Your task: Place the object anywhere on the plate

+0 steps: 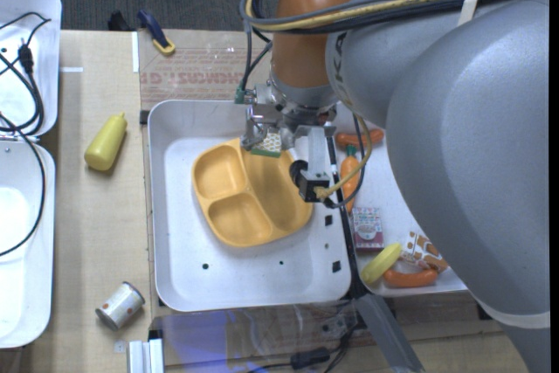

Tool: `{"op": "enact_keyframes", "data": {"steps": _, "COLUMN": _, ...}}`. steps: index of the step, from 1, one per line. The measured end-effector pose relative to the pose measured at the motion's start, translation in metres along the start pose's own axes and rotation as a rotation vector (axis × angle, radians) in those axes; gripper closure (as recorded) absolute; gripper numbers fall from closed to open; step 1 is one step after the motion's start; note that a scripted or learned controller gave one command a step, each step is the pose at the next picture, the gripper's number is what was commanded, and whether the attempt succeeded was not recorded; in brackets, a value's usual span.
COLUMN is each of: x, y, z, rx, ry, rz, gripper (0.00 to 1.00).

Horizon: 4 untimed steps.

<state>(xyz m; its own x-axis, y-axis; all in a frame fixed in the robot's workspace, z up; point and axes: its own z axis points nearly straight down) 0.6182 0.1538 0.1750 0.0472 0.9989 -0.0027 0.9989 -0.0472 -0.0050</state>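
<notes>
Fingers (262, 138) hang over the far rim of the yellow plate (249, 196), and between them we make out a small pale, speckled object (271, 141), so we judge them clenched on it, though the wrist crowds the spot and we cannot be fully sure of the grip. Our gripper (265, 135) reaches down from the orange-banded wrist, which comes in from the right. That plate, a divided one with three compartments, lies tilted across the left bin (175, 275), and the object sits just at or above its upper edge, beside the top compartment. We read this as the carry nearly done: the piece is held low and close so a release would drop it inside the rim and not onto the bin floor. In the right bin (397, 288) lie a small carton (368, 226), a yellow banana-like toy (381, 263) and an orange item (410, 278). Out on the desk (96, 214) rest a yellow bottle (106, 143) and a small can (120, 305).
</notes>
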Motion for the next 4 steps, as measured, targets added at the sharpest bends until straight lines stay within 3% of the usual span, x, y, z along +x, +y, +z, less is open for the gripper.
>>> {"op": "enact_keyframes", "data": {"steps": 1, "x": -0.014, "y": 0.027, "z": 0.061, "rx": -0.003, "ry": 0.005, "rz": 0.068, "gripper": 1.0}}
{"op": "enact_keyframes", "data": {"steps": 2, "x": -0.011, "y": 0.027, "z": 0.06, "rx": -0.002, "ry": 0.01, "rz": 0.065, "gripper": 0.0}}
{"op": "enact_keyframes", "data": {"steps": 3, "x": 0.01, "y": 0.004, "z": 0.033, "rx": -0.002, "ry": 0.001, "rz": 0.21, "gripper": 0.0}}
{"op": "enact_keyframes", "data": {"steps": 4, "x": -0.015, "y": 0.025, "z": -0.018, "rx": -0.002, "ry": 0.0, "rz": 0.51, "gripper": 0.0}}
